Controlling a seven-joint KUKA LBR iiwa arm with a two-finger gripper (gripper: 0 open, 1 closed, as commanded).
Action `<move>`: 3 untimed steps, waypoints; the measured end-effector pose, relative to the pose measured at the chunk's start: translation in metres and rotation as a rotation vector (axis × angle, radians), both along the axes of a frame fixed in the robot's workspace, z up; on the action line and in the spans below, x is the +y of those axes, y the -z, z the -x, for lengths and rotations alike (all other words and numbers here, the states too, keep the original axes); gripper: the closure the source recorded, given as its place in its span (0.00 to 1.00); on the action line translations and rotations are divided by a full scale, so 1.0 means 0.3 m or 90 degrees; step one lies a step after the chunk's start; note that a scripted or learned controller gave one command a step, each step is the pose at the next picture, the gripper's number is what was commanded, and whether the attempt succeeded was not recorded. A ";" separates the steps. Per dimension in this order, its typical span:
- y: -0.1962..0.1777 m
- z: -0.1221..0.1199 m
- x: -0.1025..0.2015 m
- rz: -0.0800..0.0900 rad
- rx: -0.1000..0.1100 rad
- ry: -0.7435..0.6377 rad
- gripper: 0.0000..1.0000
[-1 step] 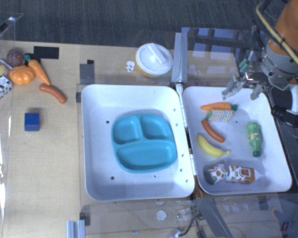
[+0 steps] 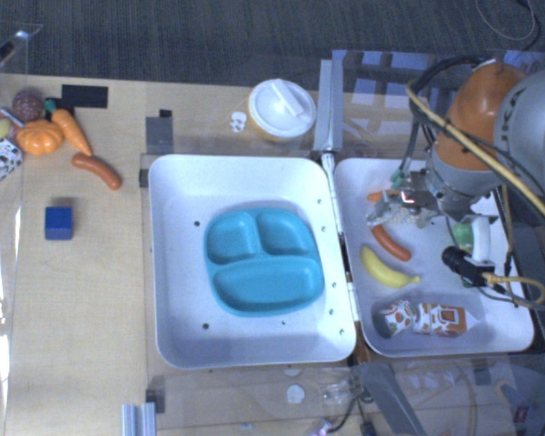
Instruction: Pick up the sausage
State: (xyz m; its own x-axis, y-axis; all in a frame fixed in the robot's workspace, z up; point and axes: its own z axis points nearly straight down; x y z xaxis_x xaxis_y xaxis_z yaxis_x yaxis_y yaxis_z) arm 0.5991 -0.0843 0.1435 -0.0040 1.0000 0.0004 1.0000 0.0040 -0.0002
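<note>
One sausage [image 2: 391, 242] lies in the right bin [image 2: 518, 334] beside the banana [image 2: 386, 269], and I hover my gripper [image 2: 392, 203] just above it, needing to drop and close.

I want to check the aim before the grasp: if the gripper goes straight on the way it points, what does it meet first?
Probably the sausage, just below the gripper in the right bin. Depth is hard to judge from above, so it could land on bin floor beside it.
</note>
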 end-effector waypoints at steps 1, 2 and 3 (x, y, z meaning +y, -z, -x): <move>0.180 0.056 -0.026 0.001 -0.008 -0.074 0.00; 0.137 0.046 -0.027 0.002 -0.013 -0.075 1.00; -0.230 -0.047 0.092 0.001 -0.005 -0.074 1.00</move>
